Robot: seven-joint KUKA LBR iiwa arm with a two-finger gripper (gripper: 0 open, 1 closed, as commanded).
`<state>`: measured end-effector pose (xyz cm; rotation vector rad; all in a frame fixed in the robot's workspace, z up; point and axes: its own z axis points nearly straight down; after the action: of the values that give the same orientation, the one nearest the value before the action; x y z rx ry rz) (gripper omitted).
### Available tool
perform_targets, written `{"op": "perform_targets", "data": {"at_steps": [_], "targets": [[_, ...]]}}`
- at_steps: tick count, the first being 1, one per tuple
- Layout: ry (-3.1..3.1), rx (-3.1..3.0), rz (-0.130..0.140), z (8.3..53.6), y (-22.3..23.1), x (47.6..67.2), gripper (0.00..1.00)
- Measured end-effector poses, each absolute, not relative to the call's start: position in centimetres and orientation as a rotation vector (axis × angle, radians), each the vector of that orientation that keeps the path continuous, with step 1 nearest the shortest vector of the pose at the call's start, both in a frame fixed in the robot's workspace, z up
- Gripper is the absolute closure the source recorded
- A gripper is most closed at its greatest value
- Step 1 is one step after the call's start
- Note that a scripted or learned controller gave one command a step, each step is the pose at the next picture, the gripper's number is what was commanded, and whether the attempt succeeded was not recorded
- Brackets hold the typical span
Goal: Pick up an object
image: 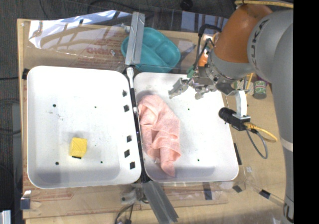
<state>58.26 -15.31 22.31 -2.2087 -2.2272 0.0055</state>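
A crumpled pink cloth lies along the left side of the right bin. A small yellow block sits in the lower part of the left bin. My gripper hangs over the upper middle of the right bin, up and to the right of the cloth. Its two grey fingers are spread apart with nothing between them, so it is open.
A teal plastic container stands behind the bins near the divider. Crinkled clear plastic sheet lies along the back left of the bench. A small round object sits at the right of the bench beside the arm.
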Motion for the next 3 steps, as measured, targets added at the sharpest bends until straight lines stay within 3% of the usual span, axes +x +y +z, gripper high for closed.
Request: {"op": "perform_targets", "data": {"at_steps": [1, 2, 3], "targets": [[-2.021, -2.405, 0.002, 23.5, -16.8, 61.6, 0.00], [-2.204, -2.236, 0.002, 9.2, -14.6, 58.0, 0.00], [-1.968, -2.445, 0.005, 12.8, -10.3, 60.1, 0.00]]}}
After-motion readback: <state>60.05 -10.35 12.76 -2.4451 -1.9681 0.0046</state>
